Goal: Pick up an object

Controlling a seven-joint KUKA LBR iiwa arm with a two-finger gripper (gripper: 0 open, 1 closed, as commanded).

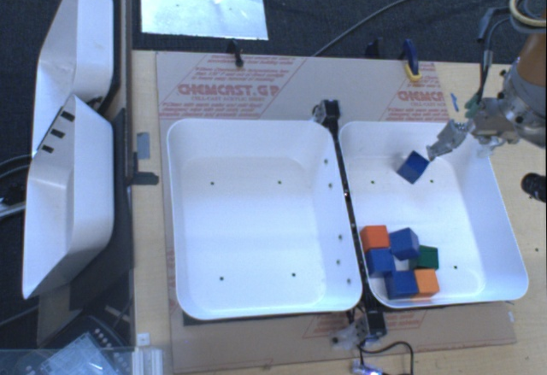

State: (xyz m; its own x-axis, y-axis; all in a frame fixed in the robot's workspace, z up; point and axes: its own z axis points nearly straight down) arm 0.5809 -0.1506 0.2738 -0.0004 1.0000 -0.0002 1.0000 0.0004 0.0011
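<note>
From my remote station, the arm [523,83] reaches in from the right over the bench [282,79], its gripper [443,145] angled down and leftward above the far half of the right bin [500,211]. A blue block [413,166] sits tilted on 1 corner at the gripper's tip, touching or just beside the fingers [448,140]; I cannot tell from here whether those fingers are apart, together or clamped on it, since the block lies at their end rather than plainly between them. The block is near the far edge of the right bin, roughly midway between that bin's left wall and its right wall, and I cannot tell whether it rests on the bin floor or hangs just above it. Toward the near left corner of the same bin lies a tight cluster of 6 blocks: an orange block [374,237] at the far left of the group, a blue block [404,243] just beside it, a green block [427,258] on the right, another blue block [380,261] below the orange one, a further blue block [400,284] nearest the bin's near edge, and a second orange block [426,282] touching it on the right. This cluster is well apart from the gripper. The left bin [184,194] stands alongside, sharing the central divide.
</note>
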